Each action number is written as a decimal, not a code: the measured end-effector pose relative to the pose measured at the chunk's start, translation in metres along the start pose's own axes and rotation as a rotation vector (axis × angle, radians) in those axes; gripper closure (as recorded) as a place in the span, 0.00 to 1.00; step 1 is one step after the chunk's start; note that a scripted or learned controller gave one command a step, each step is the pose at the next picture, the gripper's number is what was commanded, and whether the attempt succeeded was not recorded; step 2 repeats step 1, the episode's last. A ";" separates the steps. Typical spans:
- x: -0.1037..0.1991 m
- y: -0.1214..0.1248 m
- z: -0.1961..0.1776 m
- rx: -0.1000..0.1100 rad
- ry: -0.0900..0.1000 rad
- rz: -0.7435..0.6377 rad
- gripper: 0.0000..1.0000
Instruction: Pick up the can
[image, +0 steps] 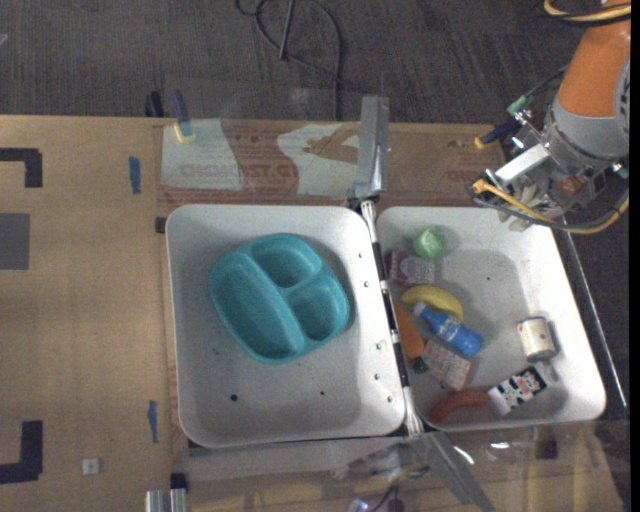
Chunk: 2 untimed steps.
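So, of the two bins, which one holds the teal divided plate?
The left bin. It holds the teal divided plate, while the right bin holds the small items, among them the can, a banana and a blue bottle.

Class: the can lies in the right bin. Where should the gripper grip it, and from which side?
Grip the can across its round side wall, coming from above: it lies on its side with bare bin floor around it. The milk carton sits nearby but apart.
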<state>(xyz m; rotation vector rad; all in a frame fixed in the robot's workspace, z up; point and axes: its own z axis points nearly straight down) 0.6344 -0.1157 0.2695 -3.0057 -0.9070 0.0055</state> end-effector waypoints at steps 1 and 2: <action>0.026 0.004 0.003 -0.003 0.003 0.155 1.00; 0.026 0.004 0.003 -0.003 0.003 0.155 1.00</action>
